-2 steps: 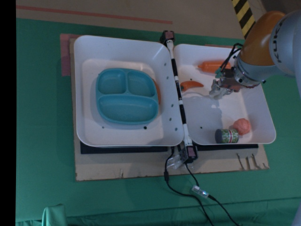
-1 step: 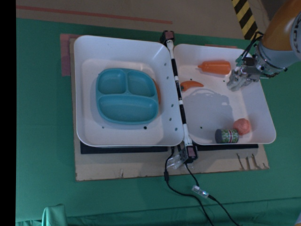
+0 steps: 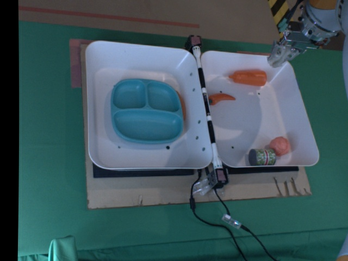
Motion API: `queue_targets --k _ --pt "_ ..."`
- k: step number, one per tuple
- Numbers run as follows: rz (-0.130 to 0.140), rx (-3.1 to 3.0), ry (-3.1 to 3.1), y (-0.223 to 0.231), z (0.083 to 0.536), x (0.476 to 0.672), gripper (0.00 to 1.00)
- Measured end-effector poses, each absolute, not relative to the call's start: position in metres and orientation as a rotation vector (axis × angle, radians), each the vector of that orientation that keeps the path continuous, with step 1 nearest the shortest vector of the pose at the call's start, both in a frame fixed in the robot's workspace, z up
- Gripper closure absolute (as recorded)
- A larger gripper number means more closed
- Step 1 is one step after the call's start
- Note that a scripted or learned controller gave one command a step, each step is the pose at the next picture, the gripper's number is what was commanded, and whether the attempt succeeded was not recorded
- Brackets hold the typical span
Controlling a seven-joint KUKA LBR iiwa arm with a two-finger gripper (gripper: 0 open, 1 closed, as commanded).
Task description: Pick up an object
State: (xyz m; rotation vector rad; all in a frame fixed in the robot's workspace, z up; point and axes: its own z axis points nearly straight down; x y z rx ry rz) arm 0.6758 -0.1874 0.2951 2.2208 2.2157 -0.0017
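Orange bottle (image 3: 249, 78) lies just below our gripper (image 3: 278, 56); finger state we cannot tell. We're on approach, and next we need to descend over it.

green cloth (image 3: 49, 145) covers the bench; brown floor (image 3: 136, 1) with a red line (image 3: 109, 17) beyond it, yellow-black hazard stripe (image 3: 276, 1) right of the line.

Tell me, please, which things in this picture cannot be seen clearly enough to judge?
- Gripper, camera view: small and blurred, over the right bin's far rim.
- Can, camera view: label too small to read.
- Orange thing behind the blue plate: mostly hidden by the plate.
- Arm: cut off by the top and right edges.
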Motion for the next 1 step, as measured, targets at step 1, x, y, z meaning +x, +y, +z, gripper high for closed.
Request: queue_targets --k 1 --pt "-0.002 2.224 2.215 -0.1878 0.3356 0.5643 1.0"
